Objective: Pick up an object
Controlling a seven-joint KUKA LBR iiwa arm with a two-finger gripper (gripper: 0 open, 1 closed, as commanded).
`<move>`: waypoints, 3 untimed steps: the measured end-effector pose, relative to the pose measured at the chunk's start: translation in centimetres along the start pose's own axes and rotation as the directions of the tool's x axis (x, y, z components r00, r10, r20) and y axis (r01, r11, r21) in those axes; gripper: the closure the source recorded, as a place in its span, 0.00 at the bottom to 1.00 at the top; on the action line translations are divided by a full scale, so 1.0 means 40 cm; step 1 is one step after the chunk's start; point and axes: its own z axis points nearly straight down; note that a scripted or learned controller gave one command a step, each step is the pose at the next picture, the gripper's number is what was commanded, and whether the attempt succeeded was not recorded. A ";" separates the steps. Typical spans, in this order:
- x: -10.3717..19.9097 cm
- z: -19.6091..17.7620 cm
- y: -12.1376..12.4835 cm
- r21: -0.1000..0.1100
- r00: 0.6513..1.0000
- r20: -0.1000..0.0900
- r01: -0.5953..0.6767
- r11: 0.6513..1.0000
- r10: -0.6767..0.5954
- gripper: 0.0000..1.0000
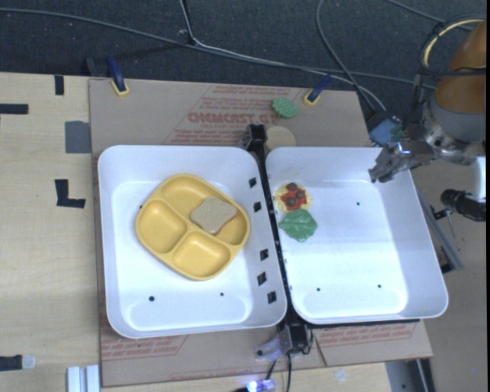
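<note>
Gripper (385,168) hangs over right bin (392,243) far rim; finger state cannot be told. Red-yellow toy (293,196) and green leaf (299,224) sit by that bin's left wall. Descend centred, clear of wall.

You saw two white bins, the left bin (114,243) and the right bin (392,243), each dotted with a few small black marks; the left one held a yellow divided tray (167,227) with a tan slice of bread (213,214) on it; the right one held a yellow piece spotted red and dark (293,196) and a green leaf-like piece (299,225); the brown cardboard sheet (188,113) beneath bore red lettering; a green dotted piece (284,106) lay on it; the arm (461,96) looked grey with an orange band; the backdrop (82,15) was dark blue-grey.
</note>
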 end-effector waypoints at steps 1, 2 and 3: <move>0.000 -0.135 0.004 0.000 1.000 0.000 0.000 1.000 0.000 1.00; 0.144 -0.105 -0.042 0.008 1.000 -0.003 0.003 1.000 -0.003 1.00; 0.264 -0.111 -0.070 0.007 1.000 -0.003 0.003 1.000 -0.003 1.00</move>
